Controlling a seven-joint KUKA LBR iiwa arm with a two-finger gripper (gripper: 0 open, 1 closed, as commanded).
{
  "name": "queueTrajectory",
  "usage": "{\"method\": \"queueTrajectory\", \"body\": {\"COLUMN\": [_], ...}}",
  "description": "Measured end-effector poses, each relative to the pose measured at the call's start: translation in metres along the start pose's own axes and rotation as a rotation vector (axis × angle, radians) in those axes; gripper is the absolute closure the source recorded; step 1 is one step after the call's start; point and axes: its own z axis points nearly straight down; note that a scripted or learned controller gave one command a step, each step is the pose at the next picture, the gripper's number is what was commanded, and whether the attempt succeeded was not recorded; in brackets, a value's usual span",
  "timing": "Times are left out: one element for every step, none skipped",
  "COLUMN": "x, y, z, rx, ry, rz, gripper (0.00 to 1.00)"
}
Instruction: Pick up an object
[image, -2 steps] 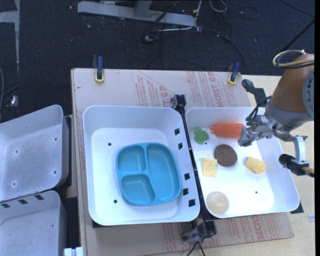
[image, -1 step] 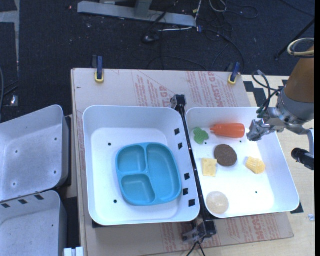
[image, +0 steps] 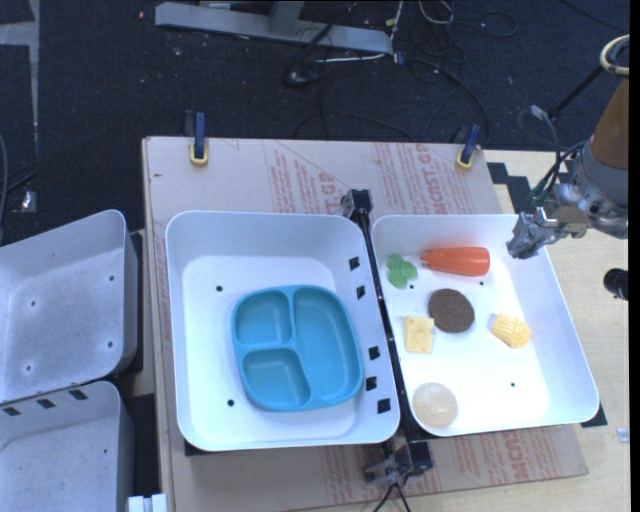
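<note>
— So, how far along is the pick?

— Barely begun, I'd say. Left to right: a glossy blue divided tray sits in the left bin; the right bin holds a knobbly green piece, a yellow cheese wedge, a pale round disc, a dark brown patty, a smooth orange carrot and a ridged yellow corn piece.

— And the gripper?

— It hangs over the bin's far right rim, nothing held; whether it is spread or pressed together I cannot tell.

The claw hangs over the right bin's far corner, near the carrot.
</note>
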Motion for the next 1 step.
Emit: {"method": "queueTrajectory", "body": {"x": [0.0000], "y": [0.0012], "z": [-0.0237], "rx": [0.003], "ry": [0.001], "rz": [0.001], "gripper": [1.00]}}
